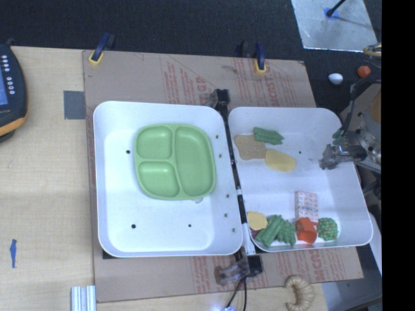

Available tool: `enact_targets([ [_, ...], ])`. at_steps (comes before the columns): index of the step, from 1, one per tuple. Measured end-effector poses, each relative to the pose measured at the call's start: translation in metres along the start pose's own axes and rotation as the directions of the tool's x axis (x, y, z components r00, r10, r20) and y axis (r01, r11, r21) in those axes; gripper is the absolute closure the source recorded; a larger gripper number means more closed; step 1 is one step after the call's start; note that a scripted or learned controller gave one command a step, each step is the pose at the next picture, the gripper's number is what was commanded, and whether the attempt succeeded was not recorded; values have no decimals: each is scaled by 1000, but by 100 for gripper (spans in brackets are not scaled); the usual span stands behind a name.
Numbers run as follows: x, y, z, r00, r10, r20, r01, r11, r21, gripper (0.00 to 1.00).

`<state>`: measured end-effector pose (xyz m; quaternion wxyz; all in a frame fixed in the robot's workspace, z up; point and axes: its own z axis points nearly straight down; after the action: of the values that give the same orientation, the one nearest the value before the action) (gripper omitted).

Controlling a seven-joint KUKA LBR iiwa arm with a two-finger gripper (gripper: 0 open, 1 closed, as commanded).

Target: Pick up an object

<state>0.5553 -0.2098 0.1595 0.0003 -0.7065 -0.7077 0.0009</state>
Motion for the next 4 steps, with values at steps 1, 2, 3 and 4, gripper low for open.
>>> enact_targets([
  [1, 72, -27, 24, 1000, -5, -4, 5, 1000, 6, 100],
  [2, 32, -16, -42, 1000, 0, 2, 0, 1000, -4, 100],
  [3, 70, 47, -95, 1000, -4, 0, 4, 1000, -3, 100],
  [4, 78, -11, -76, 1000, -1, -1, 1, 1000, 5, 100],
])
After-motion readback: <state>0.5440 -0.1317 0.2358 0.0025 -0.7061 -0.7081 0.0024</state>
